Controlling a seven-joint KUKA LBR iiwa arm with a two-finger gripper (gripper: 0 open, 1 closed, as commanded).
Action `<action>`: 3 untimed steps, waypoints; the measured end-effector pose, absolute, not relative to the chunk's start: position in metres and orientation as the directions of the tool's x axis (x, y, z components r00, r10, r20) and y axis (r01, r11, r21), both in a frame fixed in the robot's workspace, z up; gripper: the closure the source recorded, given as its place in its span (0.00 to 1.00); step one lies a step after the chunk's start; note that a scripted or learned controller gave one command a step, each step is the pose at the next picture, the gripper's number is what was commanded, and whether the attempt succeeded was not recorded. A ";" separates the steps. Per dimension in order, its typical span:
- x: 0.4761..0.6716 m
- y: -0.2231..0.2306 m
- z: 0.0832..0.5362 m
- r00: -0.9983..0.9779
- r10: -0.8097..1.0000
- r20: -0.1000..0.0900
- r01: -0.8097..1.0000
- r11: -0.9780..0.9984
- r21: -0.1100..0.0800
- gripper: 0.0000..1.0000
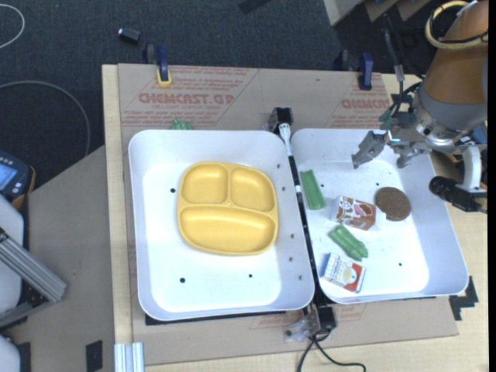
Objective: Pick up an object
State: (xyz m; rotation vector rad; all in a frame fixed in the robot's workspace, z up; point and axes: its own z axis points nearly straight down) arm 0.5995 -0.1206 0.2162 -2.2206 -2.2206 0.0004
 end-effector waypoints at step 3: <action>0.497 -0.097 0.097 0.002 1.000 -0.003 1.000 -0.002 0.008 1.00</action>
